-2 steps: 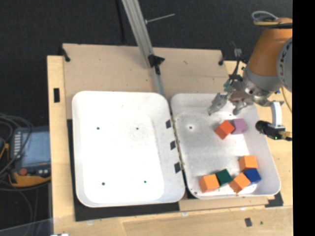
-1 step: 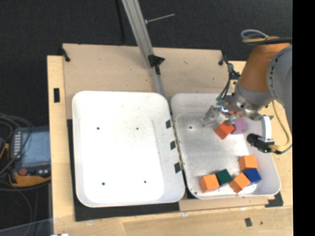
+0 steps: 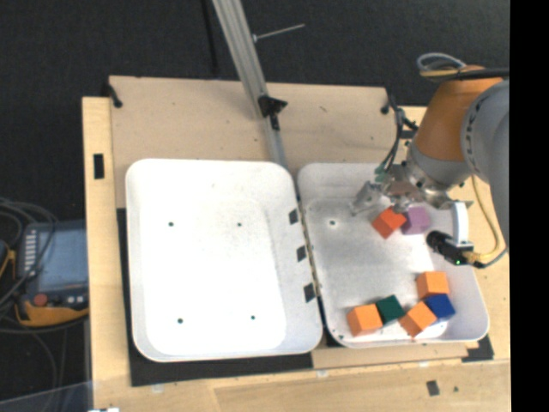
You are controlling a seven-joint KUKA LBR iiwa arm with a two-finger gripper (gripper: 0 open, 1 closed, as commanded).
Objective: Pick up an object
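Observation:
My gripper (image 3: 388,197) hangs over the back part of the right bin (image 3: 343,256), at the end of the grey arm with its orange band (image 3: 450,118). Directly in front of it, touching or nearly touching its tip, is a red-orange block (image 3: 389,222), with a purple block (image 3: 417,220) right beside it. The gripper's body hides how these two blocks meet it. Near the bin's front right corner lie an orange block (image 3: 433,282), a blue block (image 3: 439,305), another orange block (image 3: 419,318), a green block (image 3: 390,308) and a third orange block (image 3: 364,318).
The left bin (image 3: 214,256) sits beside the right one, with small clips along the shared rim (image 3: 304,247). A slanted metal pole (image 3: 244,50) rises from the back of the bench. A black cable connector (image 3: 446,245) hangs by the arm. A control pendant (image 3: 51,264) lies off the bench to the left.

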